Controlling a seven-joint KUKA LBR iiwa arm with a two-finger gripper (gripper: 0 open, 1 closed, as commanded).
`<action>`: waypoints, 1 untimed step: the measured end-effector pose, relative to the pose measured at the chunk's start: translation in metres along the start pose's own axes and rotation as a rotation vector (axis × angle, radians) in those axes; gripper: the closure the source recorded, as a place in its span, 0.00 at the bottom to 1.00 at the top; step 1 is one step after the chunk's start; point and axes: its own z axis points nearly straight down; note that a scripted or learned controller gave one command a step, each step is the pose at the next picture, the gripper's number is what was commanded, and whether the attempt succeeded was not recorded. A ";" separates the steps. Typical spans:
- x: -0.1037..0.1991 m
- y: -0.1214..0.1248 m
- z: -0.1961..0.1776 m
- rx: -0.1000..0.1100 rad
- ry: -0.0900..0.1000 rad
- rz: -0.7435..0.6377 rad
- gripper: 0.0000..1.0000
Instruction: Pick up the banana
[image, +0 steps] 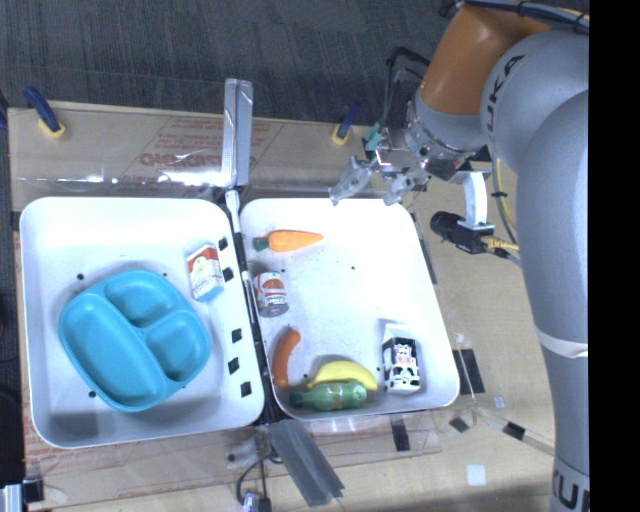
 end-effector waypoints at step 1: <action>0.000 0.000 0.000 0.000 0.000 0.000 0.00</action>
